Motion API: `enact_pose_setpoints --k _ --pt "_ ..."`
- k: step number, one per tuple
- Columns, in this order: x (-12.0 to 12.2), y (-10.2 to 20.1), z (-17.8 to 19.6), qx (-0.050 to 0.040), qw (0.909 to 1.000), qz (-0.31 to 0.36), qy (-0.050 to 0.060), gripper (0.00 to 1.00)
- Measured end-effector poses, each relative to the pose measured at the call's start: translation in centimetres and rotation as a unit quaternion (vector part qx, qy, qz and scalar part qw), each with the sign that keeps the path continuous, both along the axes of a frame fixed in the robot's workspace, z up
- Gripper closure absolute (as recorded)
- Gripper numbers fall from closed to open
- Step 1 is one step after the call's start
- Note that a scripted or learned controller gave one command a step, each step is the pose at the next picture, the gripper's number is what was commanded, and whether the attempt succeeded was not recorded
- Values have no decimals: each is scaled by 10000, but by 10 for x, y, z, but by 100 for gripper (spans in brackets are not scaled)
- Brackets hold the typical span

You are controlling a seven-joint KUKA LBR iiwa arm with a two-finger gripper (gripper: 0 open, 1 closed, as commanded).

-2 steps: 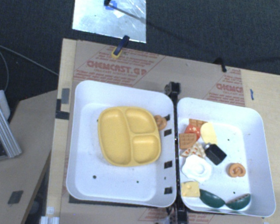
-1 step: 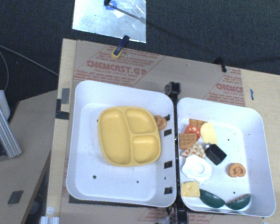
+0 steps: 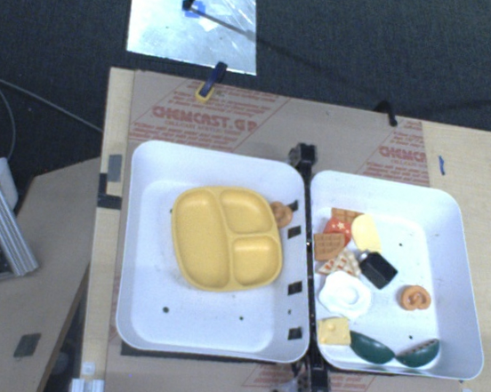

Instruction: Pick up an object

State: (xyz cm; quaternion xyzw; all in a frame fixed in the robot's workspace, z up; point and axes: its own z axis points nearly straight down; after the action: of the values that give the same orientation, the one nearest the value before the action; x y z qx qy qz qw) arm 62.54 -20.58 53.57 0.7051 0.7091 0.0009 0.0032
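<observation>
Camera view: left bin (image 3: 136, 311) carries a yellow divided plate (image 3: 226, 237) at its centre and a small pretzel (image 3: 281, 213) against its right wall; right bin (image 3: 462, 291) holds toy foods along its left side, namely crackers (image 3: 330, 245), fried egg (image 3: 345, 295), cheese cube (image 3: 334, 330), black block (image 3: 377, 270), plus a doughnut (image 3: 414, 298) near its right wall

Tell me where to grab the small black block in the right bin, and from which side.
Grip the black block across its short sides, coming straight down from above. It lies flat and skewed, with the yellow piece touching its upper-left end and open bin floor to its right, so fingers probably fit best along its long flanks.
</observation>
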Motion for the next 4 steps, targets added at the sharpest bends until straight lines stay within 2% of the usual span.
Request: enact_pose_setpoints --k 1,3,4 --pt "26 0 0 3 10000 2 2 100" --pt "44 0 0 3 10000 0 5 100" --pt "43 0 0 3 10000 -2 10 100"
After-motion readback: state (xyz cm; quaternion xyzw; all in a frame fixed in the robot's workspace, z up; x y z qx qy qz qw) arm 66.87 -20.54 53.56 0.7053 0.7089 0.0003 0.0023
